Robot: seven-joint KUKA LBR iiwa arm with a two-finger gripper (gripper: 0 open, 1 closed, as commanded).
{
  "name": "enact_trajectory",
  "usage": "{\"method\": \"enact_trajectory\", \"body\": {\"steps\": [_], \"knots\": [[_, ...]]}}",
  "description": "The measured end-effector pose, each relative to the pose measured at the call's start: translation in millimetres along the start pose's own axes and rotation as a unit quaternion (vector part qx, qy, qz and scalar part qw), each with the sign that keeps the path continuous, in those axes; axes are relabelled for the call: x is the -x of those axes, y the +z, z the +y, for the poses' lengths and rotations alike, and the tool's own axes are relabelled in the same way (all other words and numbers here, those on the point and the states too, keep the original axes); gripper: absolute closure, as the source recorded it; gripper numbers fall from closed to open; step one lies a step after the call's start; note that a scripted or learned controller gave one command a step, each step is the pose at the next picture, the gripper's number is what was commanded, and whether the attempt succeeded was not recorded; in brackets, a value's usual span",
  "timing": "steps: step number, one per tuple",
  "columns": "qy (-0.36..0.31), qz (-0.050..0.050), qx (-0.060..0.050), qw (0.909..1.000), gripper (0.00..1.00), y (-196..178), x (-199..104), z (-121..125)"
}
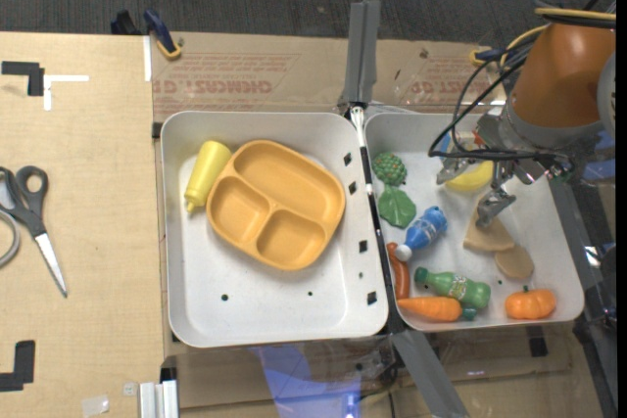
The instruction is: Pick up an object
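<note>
My gripper [476, 188] hangs low over the back of the right bin [562, 240], under the orange wrist band. Its fingers [494, 204] look spread apart, so it is open. A yellow banana-like toy [472, 177] lies just beneath it, between the finger tips, resting on the bin floor. Close in front of the gripper lie two tan bread-like pieces [488, 236]. Further left in this bin are a blue bottle [425, 230], a green leaf [397, 208] and a green knobbly fruit [390, 168]. Part of the yellow toy is hidden by the gripper.
Along the right bin's front lie a green bottle [454, 287], a carrot [429, 309], a red sausage [400, 275] and an orange fruit [530, 304]. The left bin [186, 308] holds an orange divided plate [274, 204] and a yellow bottle [205, 173]. Scissors [35, 222] lie far left.
</note>
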State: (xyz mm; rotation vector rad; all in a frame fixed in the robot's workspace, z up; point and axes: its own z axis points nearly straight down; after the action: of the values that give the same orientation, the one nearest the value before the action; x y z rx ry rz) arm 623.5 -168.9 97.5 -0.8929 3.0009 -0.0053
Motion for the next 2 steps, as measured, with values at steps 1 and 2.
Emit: {"method": "enact_trajectory", "body": {"steps": [1, 2], "knots": [[0.0, -0.003, -0.002, 1.0, 1.0, -10.3, 1.9, -0.4], [0.152, 0.001, 0.001, 0.9883, 1.0, 3.7, 29.0, -16.1]]}}
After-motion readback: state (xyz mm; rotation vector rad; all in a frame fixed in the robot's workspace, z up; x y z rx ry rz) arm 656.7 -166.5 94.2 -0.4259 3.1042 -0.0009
